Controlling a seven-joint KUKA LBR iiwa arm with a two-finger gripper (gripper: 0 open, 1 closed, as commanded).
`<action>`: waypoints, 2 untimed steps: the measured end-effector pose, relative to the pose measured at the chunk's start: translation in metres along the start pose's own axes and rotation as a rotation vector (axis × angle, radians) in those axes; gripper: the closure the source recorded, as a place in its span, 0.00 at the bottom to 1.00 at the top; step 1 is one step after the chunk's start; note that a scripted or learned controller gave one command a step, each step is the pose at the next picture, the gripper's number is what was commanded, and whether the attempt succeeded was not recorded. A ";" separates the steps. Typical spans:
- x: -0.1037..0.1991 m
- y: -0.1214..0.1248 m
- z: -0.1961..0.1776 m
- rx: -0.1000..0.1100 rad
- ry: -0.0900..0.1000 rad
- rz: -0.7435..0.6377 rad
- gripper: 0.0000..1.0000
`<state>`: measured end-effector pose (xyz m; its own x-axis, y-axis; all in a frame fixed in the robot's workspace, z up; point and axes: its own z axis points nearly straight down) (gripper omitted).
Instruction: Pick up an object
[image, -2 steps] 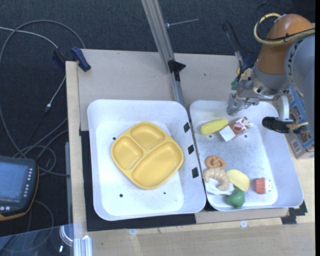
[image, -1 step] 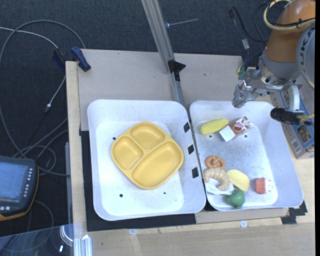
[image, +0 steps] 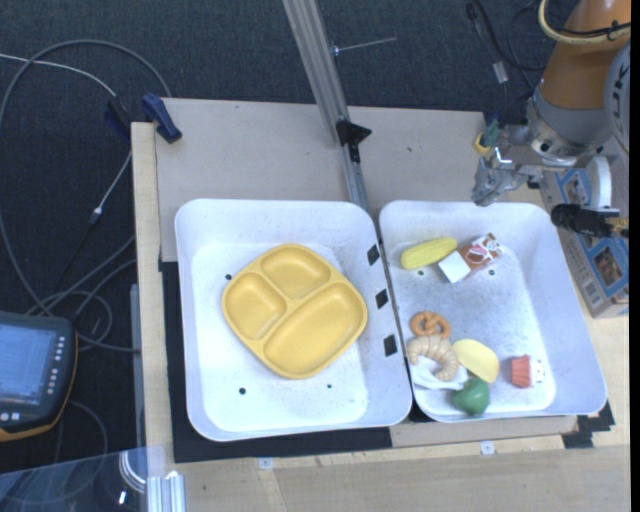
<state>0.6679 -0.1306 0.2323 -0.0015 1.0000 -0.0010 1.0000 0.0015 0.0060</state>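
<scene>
My gripper (image: 488, 188) hangs over the far rim of the right bin (image: 560, 300), near its back left corner, and nothing shows under it. In that bin a yellow corn cob (image: 428, 252) lies at the back beside a white block (image: 453, 267) and a red and white toy (image: 483, 250). Toward the front sit a pretzel (image: 430, 324), a croissant (image: 432, 350), a yellow lemon (image: 477, 360), a green piece (image: 470, 397) and a red and white cake piece (image: 524, 372).
The left bin (image: 200, 300) holds a yellow divided plate (image: 293, 310). A metal pole (image: 325, 70) slants down to the gap between the bins. A box (image: 600, 260) stands just right of the right bin. Cables and a pendant (image: 30, 370) lie off the bench at left.
</scene>
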 end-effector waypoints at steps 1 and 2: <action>0.051 -0.018 -0.003 0.009 0.004 -0.004 1.00; 0.104 -0.023 0.007 0.010 0.004 -0.005 1.00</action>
<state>0.6447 -0.0263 0.2250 -0.0063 1.0000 0.0026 1.0000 0.0063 -0.0035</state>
